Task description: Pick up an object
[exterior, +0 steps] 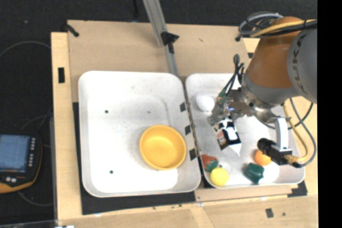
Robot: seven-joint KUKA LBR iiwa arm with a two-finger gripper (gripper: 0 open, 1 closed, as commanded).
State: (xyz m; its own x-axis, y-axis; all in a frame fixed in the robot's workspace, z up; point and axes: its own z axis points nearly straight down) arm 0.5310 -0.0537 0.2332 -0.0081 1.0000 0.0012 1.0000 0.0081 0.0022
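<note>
The arm comes in from the right, its orange band above the right bin (206, 83). My gripper (227, 133) hangs over the middle of that bin, its dark fingers pointing down at the bin floor. A white rounded object (204, 102) lies just up and left of it. Along the bin's front edge lie a red and green piece (208, 160), a yellow ball (219, 176), a green block (254, 171) and an orange ball (262, 157). A yellow bowl (163, 147) rests in the left bin (107, 93).
A grey metal pole (155, 8) slants from the top down to the divide between the bins. Cables (299, 125) loop at the right bin's right side. A handheld pendant (16, 160) lies off the bench at the left.
</note>
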